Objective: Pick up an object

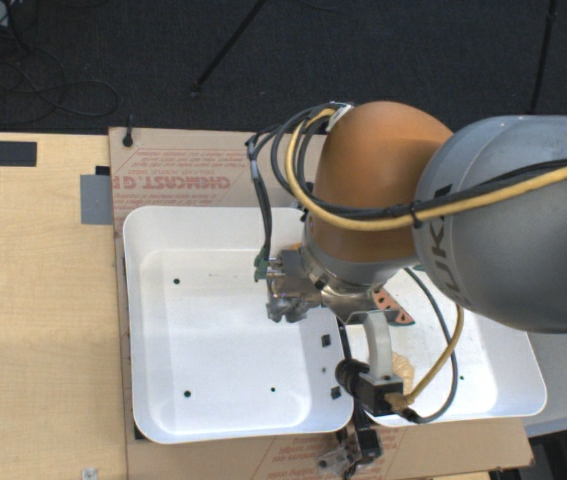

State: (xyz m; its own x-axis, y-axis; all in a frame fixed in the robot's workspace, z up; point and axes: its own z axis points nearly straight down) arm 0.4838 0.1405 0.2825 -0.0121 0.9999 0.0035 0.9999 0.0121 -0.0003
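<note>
From the overhead camera, the grey arm with its glossy orange band (pixel 378 163) reaches down over the divide between the two shallow white plastic bins, its bulk covering the two-finger gripper (pixel 288 303); whether it is spread or pressed together I cannot tell. To the gripper's left lies the smooth left bin (pixel 153 268). Just right and below it, in the right bin (pixel 508 388), sit a reddish-brown perforated flat piece (pixel 388 306) and a pale tan lumpy object (pixel 403 370), likely pick candidates.

Two white bins (pixel 153 318) on cardboard (pixel 183 173), wooden bench (pixel 33 318) beneath.
</note>
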